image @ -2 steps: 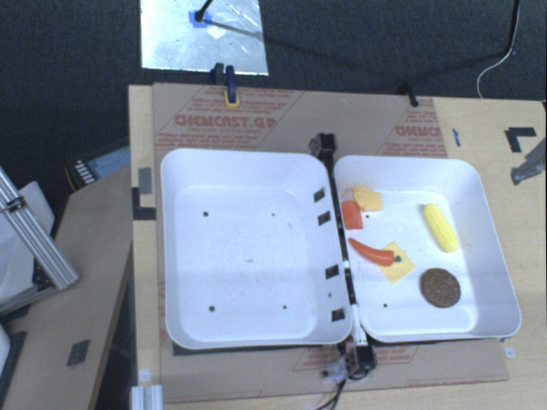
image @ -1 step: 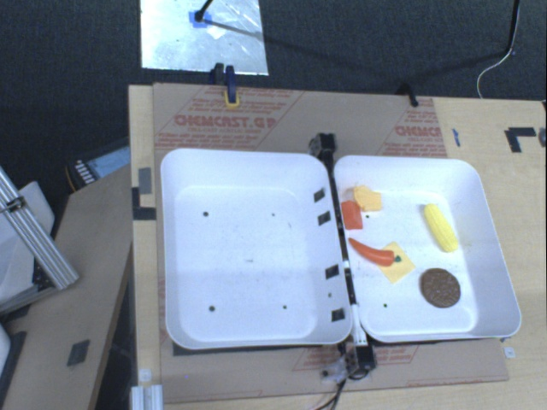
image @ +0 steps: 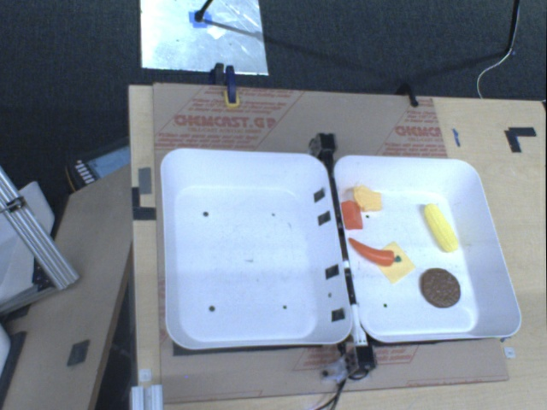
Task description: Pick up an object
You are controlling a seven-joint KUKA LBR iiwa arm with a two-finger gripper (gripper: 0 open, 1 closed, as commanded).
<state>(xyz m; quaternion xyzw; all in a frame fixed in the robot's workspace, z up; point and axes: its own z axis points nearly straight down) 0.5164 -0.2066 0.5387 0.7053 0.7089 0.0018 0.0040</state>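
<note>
Five pieces lie in my right-hand bin [image: 491,229], right of frame centre: yellow corn [image: 440,227], brown round patty [image: 440,287], red chili [image: 372,251] over a cheese slice [image: 398,266], orange-red block [image: 351,214], yellow wedge [image: 368,198]. My end effector's state: I cannot tell.

The right bin [image: 491,254] holds a corn cob [image: 440,227] at two o'clock, a brown disc [image: 440,288] at five, a red chilli [image: 373,251] on a yellow slice [image: 399,266] near centre.
</note>
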